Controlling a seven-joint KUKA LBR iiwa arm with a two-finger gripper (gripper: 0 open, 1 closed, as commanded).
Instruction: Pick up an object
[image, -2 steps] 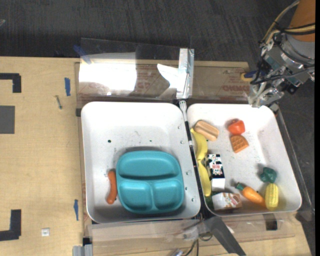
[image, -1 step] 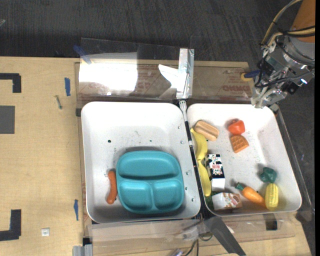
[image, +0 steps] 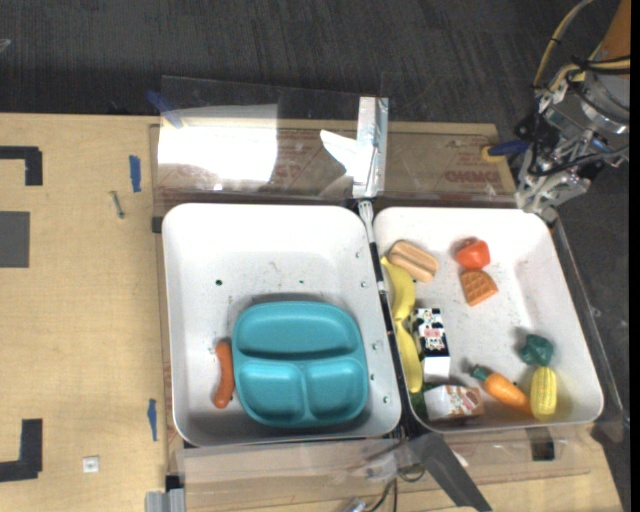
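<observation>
We're pre-approach: gripper (image: 553, 183) parked past the right bin's (image: 572, 300) far corner, finger state can't tell, so next we'd descend toward e.g. the hot dog (image: 412, 260).

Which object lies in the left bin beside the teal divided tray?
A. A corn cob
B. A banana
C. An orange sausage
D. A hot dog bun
C: the orange sausage lies along the left side of the teal divided tray in the left bin.

Right bin (image: 560, 262) holds toy foods: hot dog (image: 412, 259); banana (image: 403, 320); tomato (image: 473, 252); carrot (image: 500, 388); corn (image: 543, 390).
</observation>
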